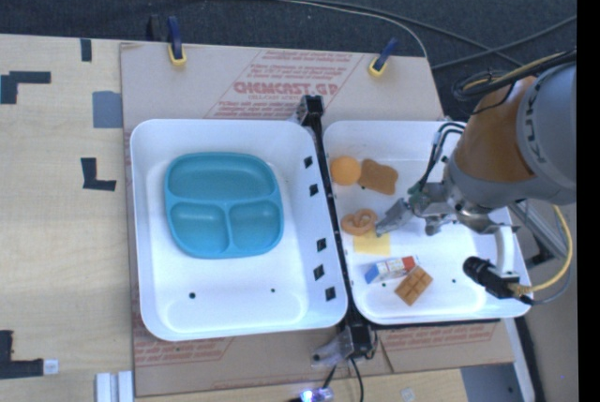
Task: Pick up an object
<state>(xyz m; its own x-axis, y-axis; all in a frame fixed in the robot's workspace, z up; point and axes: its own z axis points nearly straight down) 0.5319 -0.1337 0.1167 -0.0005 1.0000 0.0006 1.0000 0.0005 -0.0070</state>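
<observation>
The right bin (450, 297) holds several small items: an orange ball (345, 170), a tan bread slice (379, 176), a brown pretzel-like ring (357, 222), a yellow block (371, 244), a red, white and blue tube (390, 268) and a brown waffle piece (413, 286). My gripper (397, 215) reaches in from the right, low over the bin's middle, its tip just right of the brown ring and above the yellow block. The view shows nothing between its fingers.
The left bin (150, 288) holds a blue divided plate (224, 204). A black divider (323, 203) runs between the bins. The grey and orange arm (511, 152) covers the right bin's right side. Two clamps (175, 51) hold the cardboard at the back.
</observation>
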